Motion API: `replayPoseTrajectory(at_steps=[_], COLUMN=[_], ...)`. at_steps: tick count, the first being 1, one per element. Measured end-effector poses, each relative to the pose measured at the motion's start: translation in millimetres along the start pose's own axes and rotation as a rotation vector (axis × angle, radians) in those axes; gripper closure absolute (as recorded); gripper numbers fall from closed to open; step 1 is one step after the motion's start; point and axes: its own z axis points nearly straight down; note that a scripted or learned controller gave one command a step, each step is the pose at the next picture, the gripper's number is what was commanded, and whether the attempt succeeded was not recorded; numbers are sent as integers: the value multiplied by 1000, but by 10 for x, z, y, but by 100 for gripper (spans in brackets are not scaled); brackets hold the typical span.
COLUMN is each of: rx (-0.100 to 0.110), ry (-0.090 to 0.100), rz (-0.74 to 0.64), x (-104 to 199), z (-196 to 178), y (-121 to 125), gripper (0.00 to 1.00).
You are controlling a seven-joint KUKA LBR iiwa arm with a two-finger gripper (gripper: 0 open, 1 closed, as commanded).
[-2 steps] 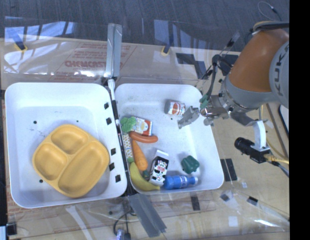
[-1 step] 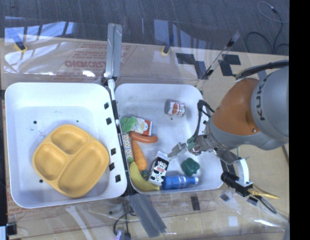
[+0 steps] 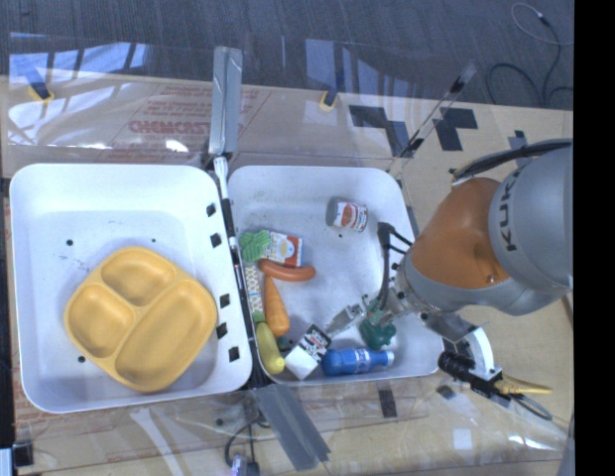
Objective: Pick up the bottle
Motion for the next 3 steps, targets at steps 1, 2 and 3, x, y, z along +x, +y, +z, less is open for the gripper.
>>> replayPoseTrajectory(at_steps=[1, 2, 3], rx=[0, 0, -1], ry=[0, 0, -2], rz=[-4, -5, -283], x=[-3, -2, 85], z=[-99, -99, -13], y=[3, 3, 41], gripper=[100, 0, 0])
